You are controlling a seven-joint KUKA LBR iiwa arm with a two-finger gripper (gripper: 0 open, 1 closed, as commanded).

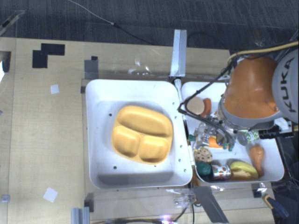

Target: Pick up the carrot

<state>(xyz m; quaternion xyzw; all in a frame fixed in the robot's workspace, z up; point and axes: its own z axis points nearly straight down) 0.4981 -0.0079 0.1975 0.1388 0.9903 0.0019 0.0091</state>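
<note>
Now, carrot: the tapered orange plastic carrot (256, 156) lies near the right edge of the right shallow white bin (278, 172), free.
Gripper: the metal two-finger gripper (211, 138) hangs low mid-bin, well apart from it; pincer state I cannot tell.

— From my screen the bins (96, 171) look like smooth white plastic, a bit glossy. Agree?

— Yes. I see the yellow tray (141, 134) as matt, soft-looking plastic. The bench (42, 139) reads as pale wood grain, and the post (177, 52) as brushed metal.

— The carrot (256, 156) looks dull orange and smooth.
</note>
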